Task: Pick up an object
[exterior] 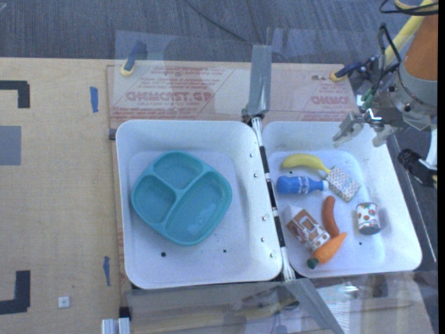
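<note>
My gripper (362, 131) hangs open over the back right corner of the right bin (400, 221), with nothing between its fingers. Below it and to the left lie a yellow banana (304, 162), a blue bottle (299, 184) and a small checkered box (343, 182). Further toward the front sit an orange-red sausage (330, 216), a small can with a red pattern (367, 218), a brown and white carton (307, 229) and an orange carrot (328, 249).
The left bin (135, 141) holds a teal divided plate (181, 197). A grey strip (259, 82) runs back from the seam between the bins. Cables and the arm's wrist (417, 75) stand at the right edge.
</note>
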### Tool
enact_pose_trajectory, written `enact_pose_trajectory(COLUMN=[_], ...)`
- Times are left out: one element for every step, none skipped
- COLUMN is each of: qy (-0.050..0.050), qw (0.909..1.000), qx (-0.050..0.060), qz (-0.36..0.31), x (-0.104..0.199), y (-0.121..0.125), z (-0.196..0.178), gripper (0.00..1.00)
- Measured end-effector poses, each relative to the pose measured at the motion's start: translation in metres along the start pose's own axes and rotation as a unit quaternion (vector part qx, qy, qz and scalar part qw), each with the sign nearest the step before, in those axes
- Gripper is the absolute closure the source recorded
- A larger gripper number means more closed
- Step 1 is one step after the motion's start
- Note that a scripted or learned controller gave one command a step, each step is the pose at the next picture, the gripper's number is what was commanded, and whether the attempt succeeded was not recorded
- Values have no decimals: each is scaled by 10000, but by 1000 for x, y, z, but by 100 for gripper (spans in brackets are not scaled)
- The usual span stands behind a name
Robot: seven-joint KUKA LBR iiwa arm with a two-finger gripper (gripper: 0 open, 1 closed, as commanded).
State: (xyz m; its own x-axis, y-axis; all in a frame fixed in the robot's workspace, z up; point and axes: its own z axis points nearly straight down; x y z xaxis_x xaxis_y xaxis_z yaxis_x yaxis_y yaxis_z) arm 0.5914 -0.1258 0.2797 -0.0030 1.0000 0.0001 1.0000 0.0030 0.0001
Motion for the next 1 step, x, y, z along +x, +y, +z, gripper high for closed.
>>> enact_pose_trajectory(qy=[2], qw=[9980], qx=[4], qz=[637], x=[27], y=[-62], z=[159], gripper=[0])
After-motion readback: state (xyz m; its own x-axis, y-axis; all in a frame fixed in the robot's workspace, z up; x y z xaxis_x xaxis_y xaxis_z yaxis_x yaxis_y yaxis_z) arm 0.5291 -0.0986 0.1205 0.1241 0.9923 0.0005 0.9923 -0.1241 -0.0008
